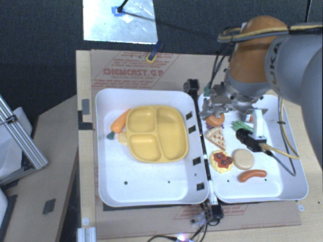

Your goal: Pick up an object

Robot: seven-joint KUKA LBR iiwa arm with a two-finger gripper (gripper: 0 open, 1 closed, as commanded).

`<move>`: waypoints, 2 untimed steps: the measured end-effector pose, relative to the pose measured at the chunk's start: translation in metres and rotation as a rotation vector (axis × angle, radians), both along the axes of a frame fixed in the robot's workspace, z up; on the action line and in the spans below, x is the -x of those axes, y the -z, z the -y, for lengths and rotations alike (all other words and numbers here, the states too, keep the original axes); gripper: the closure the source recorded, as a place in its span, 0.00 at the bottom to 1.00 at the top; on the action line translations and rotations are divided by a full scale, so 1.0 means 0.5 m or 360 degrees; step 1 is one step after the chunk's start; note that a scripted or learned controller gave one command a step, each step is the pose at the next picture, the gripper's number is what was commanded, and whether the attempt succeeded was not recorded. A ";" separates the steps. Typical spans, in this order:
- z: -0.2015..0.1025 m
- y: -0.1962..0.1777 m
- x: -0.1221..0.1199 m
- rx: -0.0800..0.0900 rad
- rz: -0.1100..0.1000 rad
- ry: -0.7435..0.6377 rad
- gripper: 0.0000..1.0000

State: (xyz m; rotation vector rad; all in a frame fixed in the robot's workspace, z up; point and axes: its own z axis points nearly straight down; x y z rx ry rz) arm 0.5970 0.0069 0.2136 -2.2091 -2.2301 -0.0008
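My gripper (218, 109) is low in the right bin (282, 188), near its back left corner. It sits directly over a small orange toy food (216, 119), which pokes out just beneath it. The view does not show whether that piece is held. Nearby in the same bin lie a waffle wedge (217, 137), a yellow spaghetti piece (222, 161), a round tan bun (244, 159), a red-orange sausage (251, 175) and a green piece (238, 125).
The left bin (108, 185) holds a yellow divided plate (154, 133) with a carrot (120, 121) against its left side. The arm's grey and orange body (252, 54) covers the back of the right bin. A ridge (202, 150) separates the bins.
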 end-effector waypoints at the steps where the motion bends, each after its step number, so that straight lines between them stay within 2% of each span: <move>1: -0.064 -0.043 0.016 0.0001 0.0007 0.0002 1.00; 2: -0.057 -0.033 -0.006 0.0003 0.0005 0.0008 1.00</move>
